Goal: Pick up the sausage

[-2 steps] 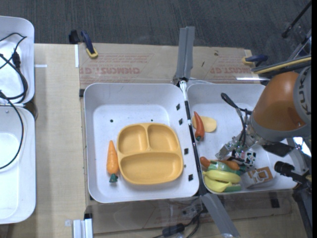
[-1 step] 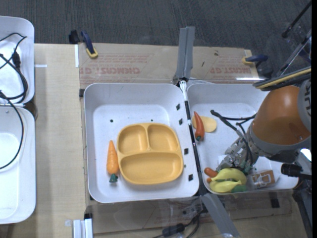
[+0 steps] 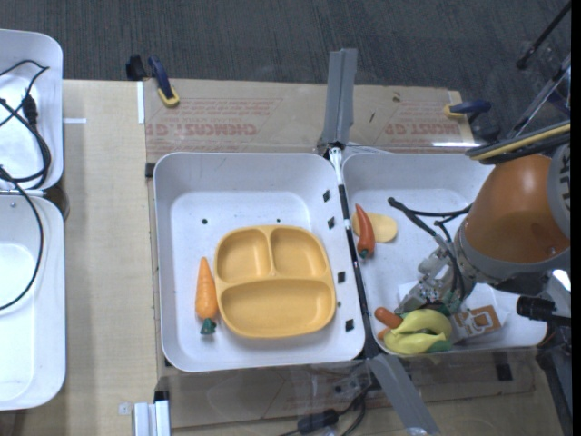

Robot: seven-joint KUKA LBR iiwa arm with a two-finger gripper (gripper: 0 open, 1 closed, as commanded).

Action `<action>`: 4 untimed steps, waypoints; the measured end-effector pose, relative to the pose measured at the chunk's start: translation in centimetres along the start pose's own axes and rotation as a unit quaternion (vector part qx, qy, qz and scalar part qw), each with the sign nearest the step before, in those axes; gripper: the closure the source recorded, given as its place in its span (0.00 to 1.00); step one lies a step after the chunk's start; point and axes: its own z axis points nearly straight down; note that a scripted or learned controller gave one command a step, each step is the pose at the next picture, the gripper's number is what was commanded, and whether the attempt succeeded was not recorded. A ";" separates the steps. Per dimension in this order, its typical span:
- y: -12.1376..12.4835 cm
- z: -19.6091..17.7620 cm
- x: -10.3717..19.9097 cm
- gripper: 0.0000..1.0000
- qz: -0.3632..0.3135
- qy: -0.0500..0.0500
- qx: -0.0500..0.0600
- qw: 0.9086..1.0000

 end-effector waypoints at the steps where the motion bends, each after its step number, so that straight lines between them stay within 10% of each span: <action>1: 5.2 -9.5 5.0 0.00 0.037 0.012 0.007 0.999; 3: 2.6 -15.8 -0.5 0.00 0.142 0.011 0.009 0.990; 4: 7.0 -9.2 -1.6 0.00 0.172 0.012 0.010 0.985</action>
